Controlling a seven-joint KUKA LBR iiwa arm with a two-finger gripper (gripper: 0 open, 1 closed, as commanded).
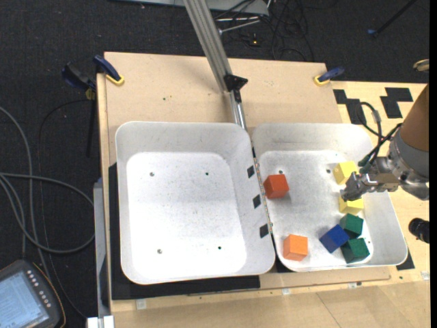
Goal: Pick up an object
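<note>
The right bin (311,141) holds several blocks. A red-orange block (276,186) lies near its left wall and an orange block (295,247) near its front left. A blue block (334,238) and two green blocks (352,223) (356,250) crowd the front right corner. One yellow block (345,171) sits at the right side and another yellow block (352,204) lies just in front of it. My gripper (356,186) reaches in from the right, low over the gap between the two yellow blocks and partly covering them.
The left bin (177,197) stands beside the right one, their walls meeting at the middle. A metal pole (208,33) slants down from the top to the bins' back edge. Clamps (109,70) (328,75) grip the board's far corners.
</note>
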